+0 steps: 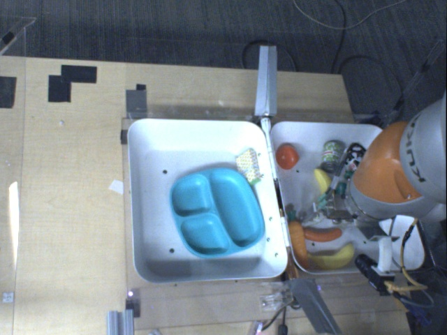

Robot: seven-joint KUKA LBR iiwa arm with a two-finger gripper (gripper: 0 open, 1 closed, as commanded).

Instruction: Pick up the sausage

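Camera view: sausage (323,234) lies in right bin (307,132), front part, just behind banana (334,257), beside carrot (298,241). Pincer (330,202) low just behind sausage; fingers' state cannot tell. Green can (332,152) label unreadable.

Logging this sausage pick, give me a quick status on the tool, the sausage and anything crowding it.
Tool low in right bin, just above sausage. Sausage lying flat, not gripped. Banana and carrot crowd it.
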